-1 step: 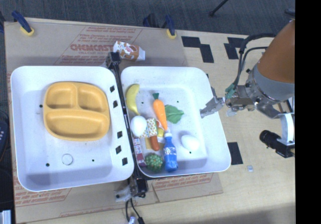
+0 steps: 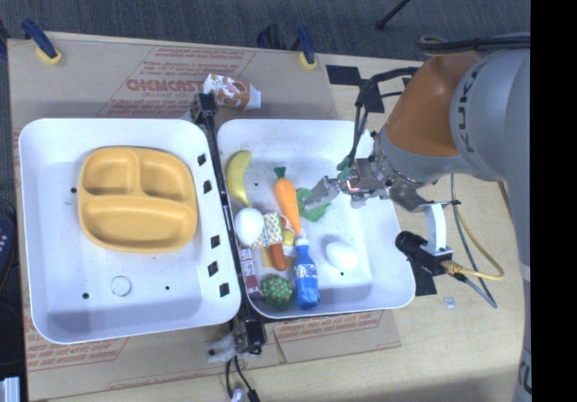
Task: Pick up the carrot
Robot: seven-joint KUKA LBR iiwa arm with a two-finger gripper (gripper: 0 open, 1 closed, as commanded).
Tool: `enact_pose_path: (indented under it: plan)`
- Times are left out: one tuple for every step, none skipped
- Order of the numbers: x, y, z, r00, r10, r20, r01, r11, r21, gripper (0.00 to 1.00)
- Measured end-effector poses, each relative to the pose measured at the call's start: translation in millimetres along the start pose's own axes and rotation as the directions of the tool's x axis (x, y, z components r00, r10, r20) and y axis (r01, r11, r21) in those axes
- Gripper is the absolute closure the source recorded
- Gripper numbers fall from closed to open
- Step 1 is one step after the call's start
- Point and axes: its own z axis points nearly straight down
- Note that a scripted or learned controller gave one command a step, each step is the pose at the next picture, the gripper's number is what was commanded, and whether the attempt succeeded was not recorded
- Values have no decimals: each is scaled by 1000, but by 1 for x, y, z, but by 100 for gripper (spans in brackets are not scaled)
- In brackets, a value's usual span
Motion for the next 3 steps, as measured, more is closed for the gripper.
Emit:
enact_pose_path:
  plan:
    - [51,40,95,989,-145,-1,145,989,0,0]
    - [50,40,85,989,-149,0,149,989,1,100]
    - [87,111,-4,960,279,-1,-279,960,-2,100]
